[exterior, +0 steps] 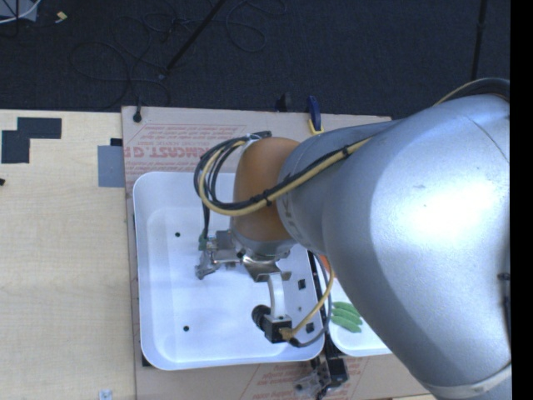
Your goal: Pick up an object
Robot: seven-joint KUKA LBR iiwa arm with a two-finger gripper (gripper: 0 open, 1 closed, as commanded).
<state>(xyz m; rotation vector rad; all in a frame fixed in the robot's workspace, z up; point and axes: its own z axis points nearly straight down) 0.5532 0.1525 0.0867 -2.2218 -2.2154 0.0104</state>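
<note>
My gripper (206, 262) hangs low over the middle of the left white bin (158, 307), pointing toward the bin's left side. The grey arm with its orange band comes in from the right and hides most of the right bin. A green object (346, 317) lies in the visible sliver of the right bin (366, 348), just right of the divide between the two bins and well away from the gripper. I see nothing between the gripper and the bin floor.
Both bins rest on a cardboard sheet (183, 144) on the wooden bench (58, 257). Two small dark spots (177, 235) mark the left bin's floor. The bulky arm covers the bins' right half.
</note>
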